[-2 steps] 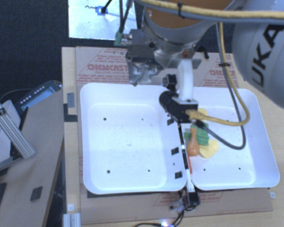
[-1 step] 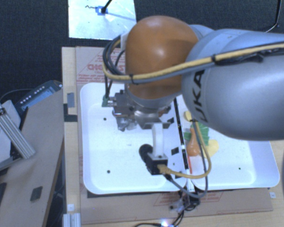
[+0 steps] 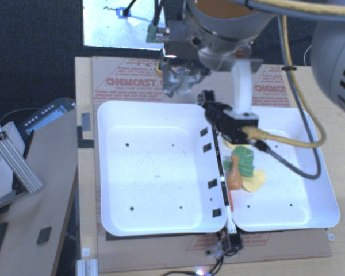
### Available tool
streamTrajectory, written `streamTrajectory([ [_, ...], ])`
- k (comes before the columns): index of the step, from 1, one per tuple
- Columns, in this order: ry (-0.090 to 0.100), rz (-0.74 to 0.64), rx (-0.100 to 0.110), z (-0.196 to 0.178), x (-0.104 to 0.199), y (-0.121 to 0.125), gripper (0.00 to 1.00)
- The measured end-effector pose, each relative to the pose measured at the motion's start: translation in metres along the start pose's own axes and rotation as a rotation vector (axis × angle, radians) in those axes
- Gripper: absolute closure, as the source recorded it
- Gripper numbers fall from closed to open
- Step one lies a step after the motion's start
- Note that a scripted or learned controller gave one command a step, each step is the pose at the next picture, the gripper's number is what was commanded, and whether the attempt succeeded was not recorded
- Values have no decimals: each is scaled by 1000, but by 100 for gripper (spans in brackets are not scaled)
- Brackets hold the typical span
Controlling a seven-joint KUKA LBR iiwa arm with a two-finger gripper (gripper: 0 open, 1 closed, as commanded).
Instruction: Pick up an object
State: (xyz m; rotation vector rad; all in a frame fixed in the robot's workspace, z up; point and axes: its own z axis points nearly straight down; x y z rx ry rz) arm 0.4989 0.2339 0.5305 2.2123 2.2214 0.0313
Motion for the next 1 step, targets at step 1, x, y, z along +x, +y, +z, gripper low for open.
streamTrajectory([
  [1, -15, 2, 31, 153, -1, -17, 100],
])
